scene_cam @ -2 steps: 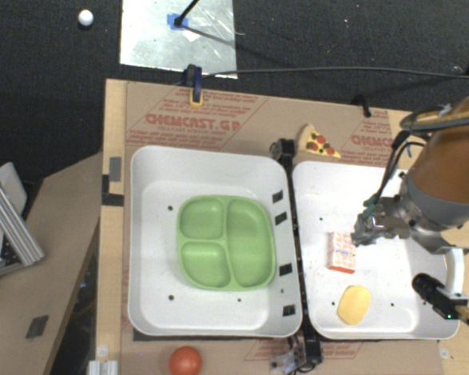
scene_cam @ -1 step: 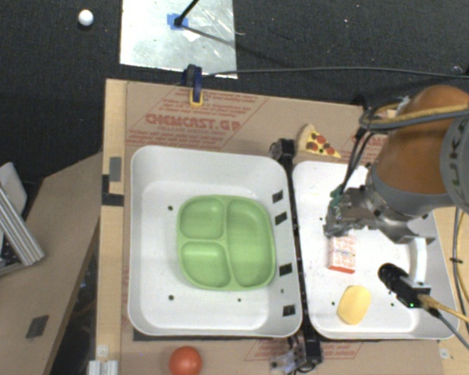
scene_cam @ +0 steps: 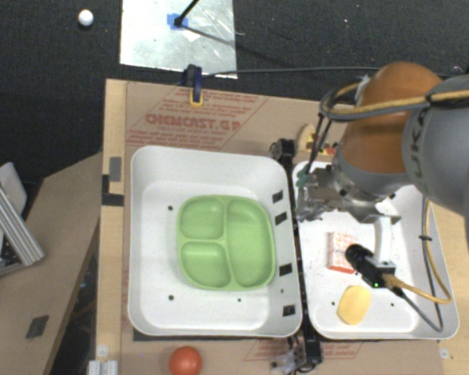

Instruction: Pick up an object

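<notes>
A yellow lump lies at the near end of the right bin. Just beyond it, mid-bin, is a red-and-white packet. The gripper hangs over the bin's far left side, and I cannot tell whether it is open or closed. It should centre over 1 object, probably the packet, then descend straight, clear of the bin's wall.
</notes>
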You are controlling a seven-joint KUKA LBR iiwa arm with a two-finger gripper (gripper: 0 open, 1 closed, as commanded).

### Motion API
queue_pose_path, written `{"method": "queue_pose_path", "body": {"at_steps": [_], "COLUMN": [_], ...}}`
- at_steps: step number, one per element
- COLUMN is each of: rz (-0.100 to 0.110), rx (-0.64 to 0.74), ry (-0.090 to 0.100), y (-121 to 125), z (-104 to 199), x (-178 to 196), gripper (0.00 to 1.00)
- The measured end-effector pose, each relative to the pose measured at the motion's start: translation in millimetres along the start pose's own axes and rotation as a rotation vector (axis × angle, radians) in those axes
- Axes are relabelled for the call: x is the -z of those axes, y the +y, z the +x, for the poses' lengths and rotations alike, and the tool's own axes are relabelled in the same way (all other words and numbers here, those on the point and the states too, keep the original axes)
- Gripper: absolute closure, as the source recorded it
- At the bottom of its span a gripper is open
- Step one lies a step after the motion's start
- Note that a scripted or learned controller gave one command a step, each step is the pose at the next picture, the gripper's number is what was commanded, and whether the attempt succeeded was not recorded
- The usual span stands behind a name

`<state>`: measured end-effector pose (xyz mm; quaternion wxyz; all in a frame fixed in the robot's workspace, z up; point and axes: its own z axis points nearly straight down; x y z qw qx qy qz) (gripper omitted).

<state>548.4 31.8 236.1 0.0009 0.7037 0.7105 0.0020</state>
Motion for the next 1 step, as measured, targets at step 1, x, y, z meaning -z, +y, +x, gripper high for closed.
{"method": "queue_pose_path", "body": {"at_steps": [1], "rz": [0.001], "rx": [0.000], "ry": [0.001], "y": [19.1], "z": [54.7], "x": [2.3], "gripper": [1.00]}}
